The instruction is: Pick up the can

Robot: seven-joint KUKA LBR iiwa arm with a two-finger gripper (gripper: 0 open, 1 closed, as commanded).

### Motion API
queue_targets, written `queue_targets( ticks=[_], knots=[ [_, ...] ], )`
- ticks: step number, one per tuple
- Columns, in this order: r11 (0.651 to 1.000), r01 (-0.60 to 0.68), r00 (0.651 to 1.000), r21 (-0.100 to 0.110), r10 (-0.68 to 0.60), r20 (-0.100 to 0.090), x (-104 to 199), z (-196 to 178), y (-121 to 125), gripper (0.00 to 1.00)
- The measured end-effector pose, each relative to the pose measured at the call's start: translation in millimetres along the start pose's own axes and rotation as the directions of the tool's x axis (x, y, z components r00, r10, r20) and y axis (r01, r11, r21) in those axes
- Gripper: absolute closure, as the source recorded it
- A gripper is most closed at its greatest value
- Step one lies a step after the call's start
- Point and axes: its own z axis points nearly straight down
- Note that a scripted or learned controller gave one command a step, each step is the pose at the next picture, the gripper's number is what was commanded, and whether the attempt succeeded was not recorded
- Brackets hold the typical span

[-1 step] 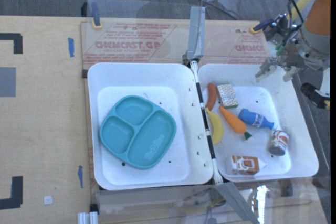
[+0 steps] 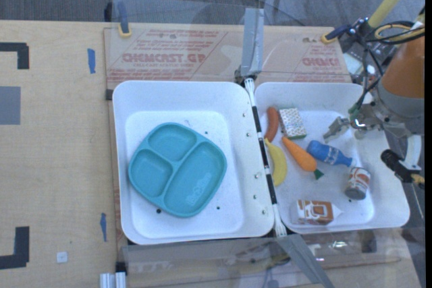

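Red-white can (image 2: 358,183) stands nr right bin's (image 2: 395,216) right edge; gripper (image 2: 347,125) spread open w/ nothing between; you risk snagging blue bottle (image 2: 329,154) alongside.

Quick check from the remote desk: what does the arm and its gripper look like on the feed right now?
The arm enters at the right edge, with a grey body and a broad orange band above the wrist. Black cables loop around its upper part, near a blue fitting and a yellow rod. The gripper is metallic grey with two thin fingers and a small lit spot beside them.
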Motion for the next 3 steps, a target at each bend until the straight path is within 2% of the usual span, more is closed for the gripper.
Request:
queue_targets(
  ticks=[1,2,3],
  knots=[
    [0.991,0.133,0.991,0.001,-0.133,-0.004,4,8,-62,0.00],
    [0.995,0.101,0.995,0.000,-0.101,-0.004,10,7,-116,0.00],
    [0.996,0.094,0.996,-0.001,-0.094,0.004,5,-2,-117,1.00]
  ],
)
